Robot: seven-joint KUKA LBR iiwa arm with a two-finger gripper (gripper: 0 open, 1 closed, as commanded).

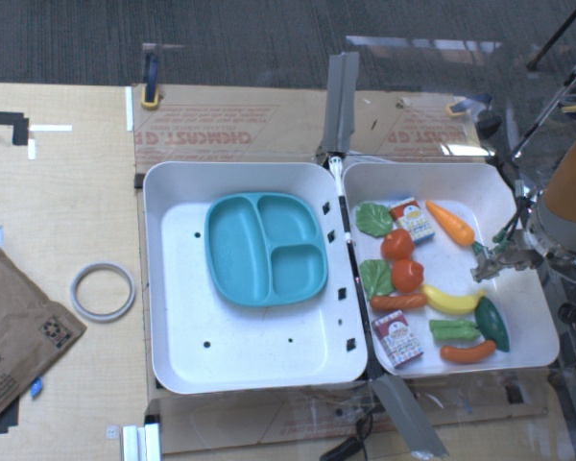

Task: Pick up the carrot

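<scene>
The carrot [450, 223] lies in the upper right part of the right bin [518, 209], a smooth orange taper set on a slant with its thick end toward the upper left and its narrow tip pointing down and right. Bare white floor runs along its right flank up to the bin's wall. Just to its left sits a small red and white carton [413, 221], and beyond that a flat green leaf [372, 219].

The gripper [484, 265] hangs just below and right of the carrot's tip, apart from it; how far its fingers are spread cannot be told, and nothing is seen in them.

Below lie two glossy round tomatoes [397, 246], a curved yellow banana [452, 302], a dark green oval vegetable [492, 324], a second carton [397, 338] and a reddish sausage shape [468, 352], packed close together.

The left bin [173, 286] holds a teal divided plate [266, 249] with rounded corners and three compartments, with white floor open all round it. On the wooden bench [58, 200] to the left rests a roll of tape [103, 290].
</scene>
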